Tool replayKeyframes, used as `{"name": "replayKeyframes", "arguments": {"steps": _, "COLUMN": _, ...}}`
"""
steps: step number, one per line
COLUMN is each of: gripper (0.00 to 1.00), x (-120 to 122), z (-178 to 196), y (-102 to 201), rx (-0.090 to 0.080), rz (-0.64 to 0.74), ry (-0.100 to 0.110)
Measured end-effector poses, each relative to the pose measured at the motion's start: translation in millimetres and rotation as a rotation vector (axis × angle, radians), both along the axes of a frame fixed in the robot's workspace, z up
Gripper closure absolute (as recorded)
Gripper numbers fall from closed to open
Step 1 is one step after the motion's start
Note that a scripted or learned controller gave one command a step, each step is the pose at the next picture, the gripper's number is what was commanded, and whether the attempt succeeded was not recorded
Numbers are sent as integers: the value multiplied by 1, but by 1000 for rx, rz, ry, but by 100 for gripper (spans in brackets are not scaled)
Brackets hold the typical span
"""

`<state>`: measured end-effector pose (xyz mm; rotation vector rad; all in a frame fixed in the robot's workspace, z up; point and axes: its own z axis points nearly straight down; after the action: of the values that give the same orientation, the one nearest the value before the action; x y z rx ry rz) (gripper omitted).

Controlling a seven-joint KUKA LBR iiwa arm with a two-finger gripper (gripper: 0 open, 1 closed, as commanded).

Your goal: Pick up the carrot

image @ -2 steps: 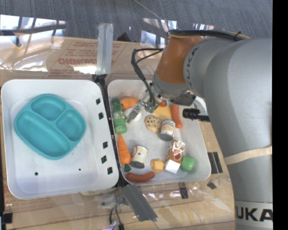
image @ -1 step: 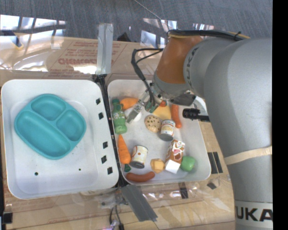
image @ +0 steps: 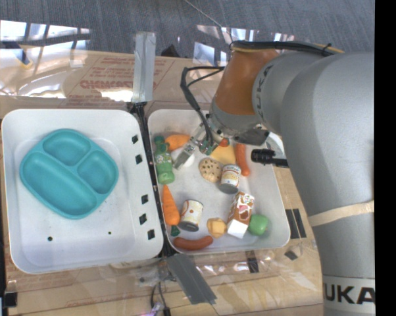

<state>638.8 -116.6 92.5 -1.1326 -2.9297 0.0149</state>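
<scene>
The grey arm with its orange band hung over the right-hand white bin [image: 277,196], wrist low at the far end, gripper [image: 193,151] tipped down and to the left among the toy food. Whether that pincer was clenched or released, I couldn't tell from where I stood; the wrist shadowed it, and nothing plainly sat in its grasp.

The carrot [image: 170,205], a slim orange plastic cone with a green stub at its near end, lay flat along the bin's left wall, well short of the gripper and nearer me. Tucked against that wall, it would leave little room on one side for a grip, I reckoned.

Between carrot and gripper stood a small green bottle [image: 163,163], just beside the gripper's tip. Another orange piece [image: 178,141] lay close by the gripper; it looked like a second carrot-ish toy, possibly the cause of the gripper's position there.

The teal divided plate [image: 66,171] sat alone in the left-hand bin [image: 27,242], apart from the action. The pick looked not yet made.
</scene>
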Motion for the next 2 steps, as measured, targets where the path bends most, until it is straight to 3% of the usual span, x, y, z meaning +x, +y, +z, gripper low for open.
{"name": "replayKeyframes", "arguments": {"steps": 1, "gripper": 0, "x": 0, "z": 0, "y": 0, "rx": 0, "rz": 0, "ry": 0}}
{"name": "replayKeyframes", "arguments": {"steps": 2, "gripper": 0, "x": -90, "z": 96, "y": -45, "rx": 7, "rz": -191, "ry": -7}}
